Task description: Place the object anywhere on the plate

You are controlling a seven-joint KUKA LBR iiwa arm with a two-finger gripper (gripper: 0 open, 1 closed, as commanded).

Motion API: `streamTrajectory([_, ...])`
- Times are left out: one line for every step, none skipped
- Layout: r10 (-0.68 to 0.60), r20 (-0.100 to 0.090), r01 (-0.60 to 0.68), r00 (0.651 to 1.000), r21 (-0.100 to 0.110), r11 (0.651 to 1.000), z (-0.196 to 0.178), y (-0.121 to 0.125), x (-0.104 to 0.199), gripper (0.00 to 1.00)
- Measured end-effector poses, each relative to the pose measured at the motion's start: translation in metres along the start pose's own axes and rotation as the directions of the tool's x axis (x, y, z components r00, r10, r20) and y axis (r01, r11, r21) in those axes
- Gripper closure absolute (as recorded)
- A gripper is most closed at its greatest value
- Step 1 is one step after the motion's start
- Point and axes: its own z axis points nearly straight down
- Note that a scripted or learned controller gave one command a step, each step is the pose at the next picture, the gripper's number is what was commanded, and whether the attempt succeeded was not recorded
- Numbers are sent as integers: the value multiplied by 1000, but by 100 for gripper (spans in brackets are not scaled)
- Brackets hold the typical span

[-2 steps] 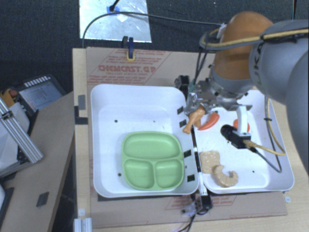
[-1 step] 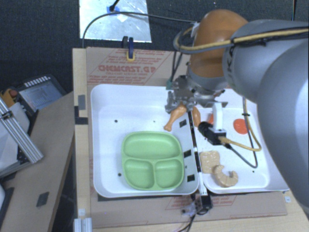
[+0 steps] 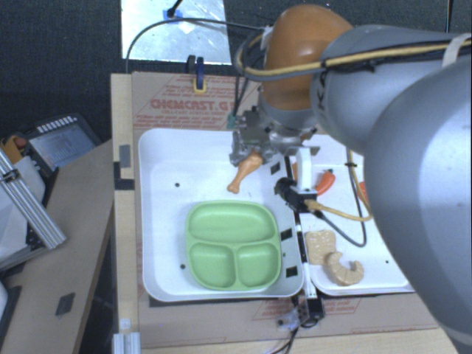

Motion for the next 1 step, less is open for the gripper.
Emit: streamTrajectory([3, 2, -3, 1000, 2, 1000, 0, 0, -3, 0])
